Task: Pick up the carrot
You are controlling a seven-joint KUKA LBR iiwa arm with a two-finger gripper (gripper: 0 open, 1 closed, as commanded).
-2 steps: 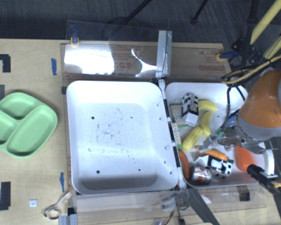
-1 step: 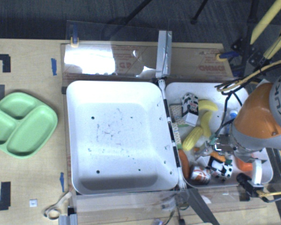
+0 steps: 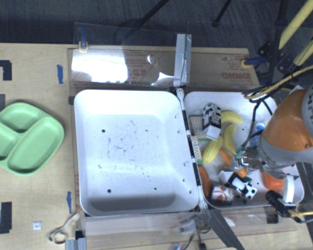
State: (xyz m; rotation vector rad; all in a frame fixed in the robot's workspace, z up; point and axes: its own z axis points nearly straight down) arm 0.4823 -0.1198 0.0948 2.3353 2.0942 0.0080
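Carrot not yet picked up; the grasp was left to be made.

The carrot (image 3: 204,177) was seen lying along the left wall of the right bin (image 3: 194,99), apart from the tool (image 3: 242,162), to its left and slightly nearer the camera, with toys between. Whether the tool was released or clenched could not be told.

Colours here: light green divided plate (image 3: 25,138) at far left, two white bins (image 3: 94,108), a yellow banana (image 3: 230,125) and yellow corn cob (image 3: 212,150) in the right one, an orange carrot (image 3: 204,177), plus a black-and-white spotted cow toy (image 3: 212,115).
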